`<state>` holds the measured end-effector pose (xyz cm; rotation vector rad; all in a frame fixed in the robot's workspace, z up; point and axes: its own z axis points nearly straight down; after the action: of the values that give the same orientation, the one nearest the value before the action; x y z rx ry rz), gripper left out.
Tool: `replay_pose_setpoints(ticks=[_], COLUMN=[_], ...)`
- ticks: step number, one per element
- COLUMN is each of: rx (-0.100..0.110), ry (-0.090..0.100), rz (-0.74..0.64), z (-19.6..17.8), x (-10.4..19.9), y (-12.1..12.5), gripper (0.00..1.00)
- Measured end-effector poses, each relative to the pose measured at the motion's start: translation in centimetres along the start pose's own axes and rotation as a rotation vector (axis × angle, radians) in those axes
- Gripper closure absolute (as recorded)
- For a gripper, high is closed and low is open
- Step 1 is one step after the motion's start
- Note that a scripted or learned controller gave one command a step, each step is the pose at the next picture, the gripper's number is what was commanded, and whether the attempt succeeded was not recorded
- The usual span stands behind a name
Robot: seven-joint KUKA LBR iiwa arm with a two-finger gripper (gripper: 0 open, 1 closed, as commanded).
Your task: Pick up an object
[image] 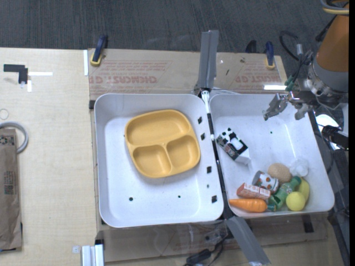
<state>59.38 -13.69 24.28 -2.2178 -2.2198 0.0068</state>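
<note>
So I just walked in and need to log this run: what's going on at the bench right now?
A grey arm with an orange band reaches in from the right, its claw hanging open above the far right corner of the right bin with nothing between its fingers. The toy food pile, including a carrot and a lemon, sits untouched in that bin's near corner, with a black-and-white item by the divider. A yellow divided plate lies in the left bin.
</note>
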Motion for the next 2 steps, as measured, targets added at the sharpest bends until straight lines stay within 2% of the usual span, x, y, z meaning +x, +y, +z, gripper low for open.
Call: replay_pose_setpoints(ticks=[1, 2], rx=[0.0, -0.003], ry=[0.001, 0.0], rz=[-0.128, -0.246], z=[12.6, 5.4], x=[4.3, 5.1], y=[-4.5, -4.2], gripper=[0.0, 0.0])
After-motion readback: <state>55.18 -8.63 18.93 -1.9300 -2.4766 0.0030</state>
